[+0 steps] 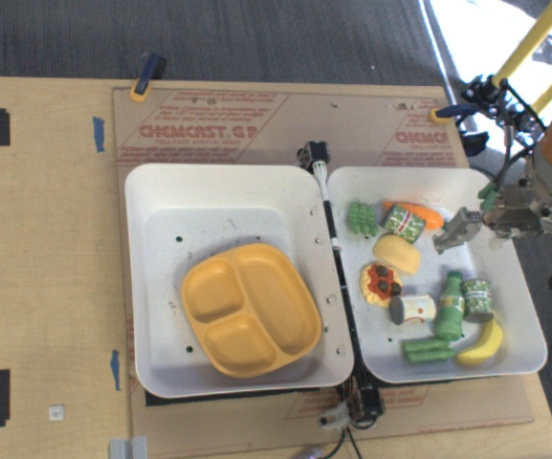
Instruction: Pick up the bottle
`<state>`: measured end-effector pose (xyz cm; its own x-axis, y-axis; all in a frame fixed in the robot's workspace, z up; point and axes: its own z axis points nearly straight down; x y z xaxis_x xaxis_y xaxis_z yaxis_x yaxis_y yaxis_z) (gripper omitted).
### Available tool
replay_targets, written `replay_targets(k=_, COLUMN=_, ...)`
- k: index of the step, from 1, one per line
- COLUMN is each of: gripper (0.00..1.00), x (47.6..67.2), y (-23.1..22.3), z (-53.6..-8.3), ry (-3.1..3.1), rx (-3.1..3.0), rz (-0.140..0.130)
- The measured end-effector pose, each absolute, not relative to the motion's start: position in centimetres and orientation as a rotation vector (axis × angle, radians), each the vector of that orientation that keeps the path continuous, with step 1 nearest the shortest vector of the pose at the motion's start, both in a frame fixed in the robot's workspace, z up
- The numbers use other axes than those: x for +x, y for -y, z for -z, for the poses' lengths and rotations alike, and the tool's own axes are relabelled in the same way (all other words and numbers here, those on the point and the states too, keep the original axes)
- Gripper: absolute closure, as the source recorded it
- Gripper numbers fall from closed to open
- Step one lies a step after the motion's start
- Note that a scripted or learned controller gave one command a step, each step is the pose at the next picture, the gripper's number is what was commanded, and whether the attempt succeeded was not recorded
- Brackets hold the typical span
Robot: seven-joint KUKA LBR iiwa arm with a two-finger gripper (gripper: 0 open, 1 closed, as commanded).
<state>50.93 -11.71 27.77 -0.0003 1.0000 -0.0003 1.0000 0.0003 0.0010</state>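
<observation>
Nothing grabbed yet: the green bottle (451, 306) lies in the right bin (534, 338), toward its 5 o'clock corner. The tool (452, 229) hangs at the bottle's 12 o'clock, carrying nothing; can't tell its opening.

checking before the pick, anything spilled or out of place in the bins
Nothing stands out. The yellow divided plate lies flat in the left bin; the green bottle lies among the toy food, loose but contained, in the right bin. The hand hovers above that bin.
</observation>
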Motion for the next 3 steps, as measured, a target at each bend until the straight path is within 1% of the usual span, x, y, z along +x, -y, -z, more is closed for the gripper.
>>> replay_targets(k=1, gripper=0.0, x=50.6, y=18.0, z=-13.7, ry=-2.206, rx=2.23, rz=-0.003)
replay_targets(k=2, gripper=1.0, x=50.8, y=18.0, z=-14.8, ry=-2.202, rx=2.227, rz=-0.006)
replay_targets(k=3, gripper=1.0, x=48.0, y=14.3, z=-19.3, ry=-2.024, rx=2.402, rz=-0.001)
